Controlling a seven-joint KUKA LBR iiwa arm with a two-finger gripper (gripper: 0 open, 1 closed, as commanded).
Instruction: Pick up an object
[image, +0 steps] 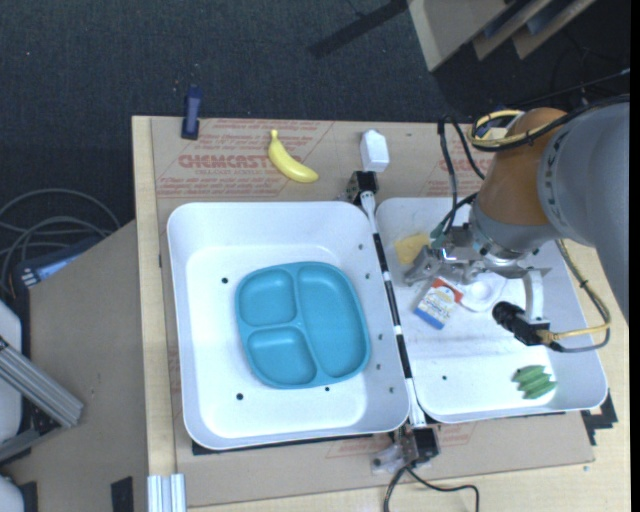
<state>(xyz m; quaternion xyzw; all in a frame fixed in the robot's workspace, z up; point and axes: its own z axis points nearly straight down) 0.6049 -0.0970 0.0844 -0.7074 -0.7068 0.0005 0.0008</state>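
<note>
Just beside the gripper, on the side toward the view's bottom edge, lies a small packet – white with red and blue print – flat on the floor of the right bin. It is not lifted, and I cannot tell if the gripper touches it. Whether the jaws are released or clenched cannot be made out from this angle, since the wrist and the orange band of the arm cover much of them from above.

Left of the jaws and a little farther up the view, close by, sits a yellow lump, near the rim the two bins share. Well apart from the jaws, toward the lower right corner of the same bin, lies a green pod.

Farther left of the jaws, across the shared rim, the left bin holds a blue divided plate, lying flat near its middle with its three compartments facing up.

Beyond the bins, up and left of the jaws, a banana rests on the bench, with a small white block nearer the jaws and a dark blue thing at the bench's far left corner – all three well apart from the gripper.
</note>
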